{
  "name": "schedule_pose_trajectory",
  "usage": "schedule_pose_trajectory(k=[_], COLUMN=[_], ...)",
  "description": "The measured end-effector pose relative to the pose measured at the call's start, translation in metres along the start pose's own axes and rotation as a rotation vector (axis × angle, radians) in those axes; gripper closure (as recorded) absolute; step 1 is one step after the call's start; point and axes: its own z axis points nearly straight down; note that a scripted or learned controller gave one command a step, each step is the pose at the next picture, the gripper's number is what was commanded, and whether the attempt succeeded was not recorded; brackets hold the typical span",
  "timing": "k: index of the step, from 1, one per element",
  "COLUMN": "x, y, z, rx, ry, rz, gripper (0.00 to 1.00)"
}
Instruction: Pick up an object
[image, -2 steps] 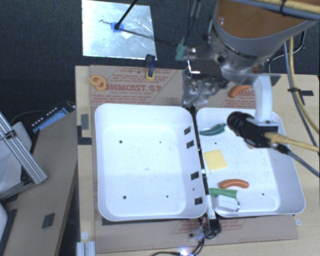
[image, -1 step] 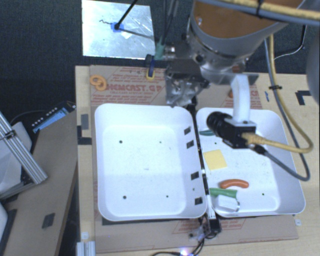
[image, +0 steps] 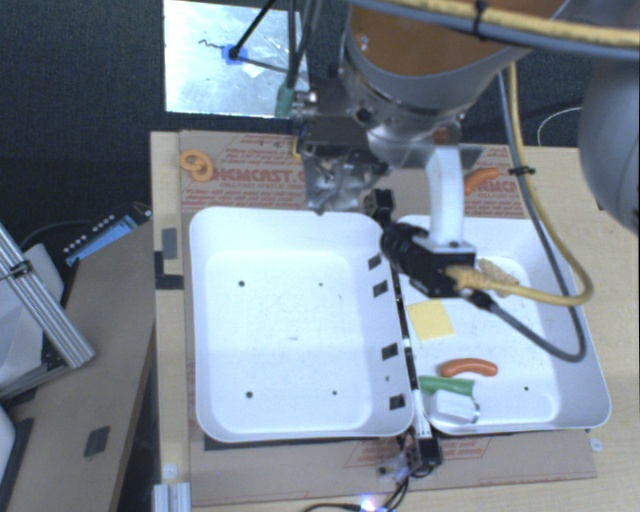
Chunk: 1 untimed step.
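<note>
While its grip stays unreadable, claw (image: 340, 190) above left bin's (image: 290, 320) far rim.

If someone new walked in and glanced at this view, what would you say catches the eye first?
The big grey arm with its orange band dominates the top, reaching down over the far edge between the two bins, its pincer near the left bin's back rim. Next come the small bright things in the right bin: a yellow square, an orange sausage-shaped piece and a green-and-white item at its near corner.
</note>
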Motion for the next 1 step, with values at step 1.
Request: schedule_pose_trajectory(k=[1], x=[-0.0016], y=[0.0003], z=[-0.0001], rx=[0.000], ry=[-0.001], rz=[0.001], gripper=[1.00])
